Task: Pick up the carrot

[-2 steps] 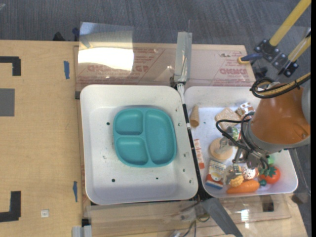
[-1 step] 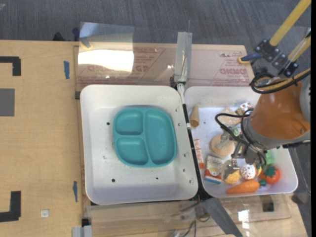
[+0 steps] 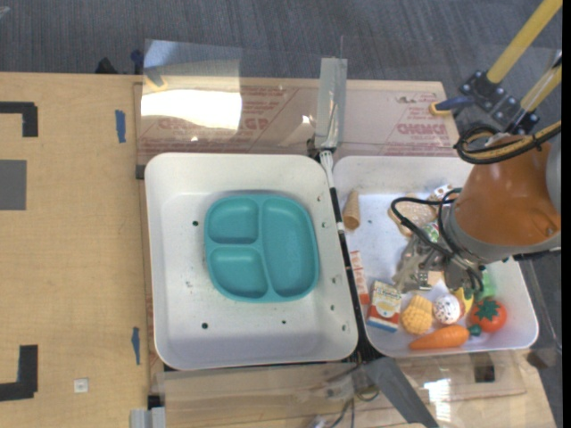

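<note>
The carrot [image 3: 439, 336] is a small orange toy lying flat along the front wall of the right bin [image 3: 384, 185]. My gripper [image 3: 417, 273] hangs low over the middle of that bin, behind and slightly left of the carrot. It is above a yellow corn toy [image 3: 417, 313] and a small white and red carton [image 3: 385, 300]. The carrot lies free on the bin floor, apart from the gripper. The orange wrist band [image 3: 504, 203] hides part of the bin's right side.
A white ball [image 3: 446, 308], a red tomato-like toy [image 3: 490, 316] and a brown cone [image 3: 351, 209] also lie in the right bin. The left bin [image 3: 169, 239] holds a teal divided plate [image 3: 263, 246]. Black cables loop by the wrist.
</note>
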You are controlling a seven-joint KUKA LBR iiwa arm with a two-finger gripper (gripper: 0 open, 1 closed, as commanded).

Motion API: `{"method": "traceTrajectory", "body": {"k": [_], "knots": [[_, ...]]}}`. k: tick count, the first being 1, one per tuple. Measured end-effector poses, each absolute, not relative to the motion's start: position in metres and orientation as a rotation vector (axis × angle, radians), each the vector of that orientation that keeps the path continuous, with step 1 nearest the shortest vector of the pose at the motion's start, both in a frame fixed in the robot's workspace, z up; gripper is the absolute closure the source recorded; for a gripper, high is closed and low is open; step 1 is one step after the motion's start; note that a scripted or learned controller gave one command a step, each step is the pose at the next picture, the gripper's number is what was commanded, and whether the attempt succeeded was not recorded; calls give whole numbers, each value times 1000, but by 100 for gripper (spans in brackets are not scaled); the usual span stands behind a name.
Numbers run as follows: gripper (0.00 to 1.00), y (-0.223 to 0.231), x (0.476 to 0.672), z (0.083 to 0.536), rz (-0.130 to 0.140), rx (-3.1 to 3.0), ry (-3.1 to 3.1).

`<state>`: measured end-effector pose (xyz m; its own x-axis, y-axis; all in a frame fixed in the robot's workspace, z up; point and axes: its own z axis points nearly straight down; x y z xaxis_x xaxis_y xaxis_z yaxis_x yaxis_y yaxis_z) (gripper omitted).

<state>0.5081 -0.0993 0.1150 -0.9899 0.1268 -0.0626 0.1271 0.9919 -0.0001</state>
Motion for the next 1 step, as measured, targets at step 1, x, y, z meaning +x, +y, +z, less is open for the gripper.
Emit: {"method": "traceTrajectory", "body": {"k": [1], "knots": [[0, -99, 508, 114, -6, 196, 3075]]}}
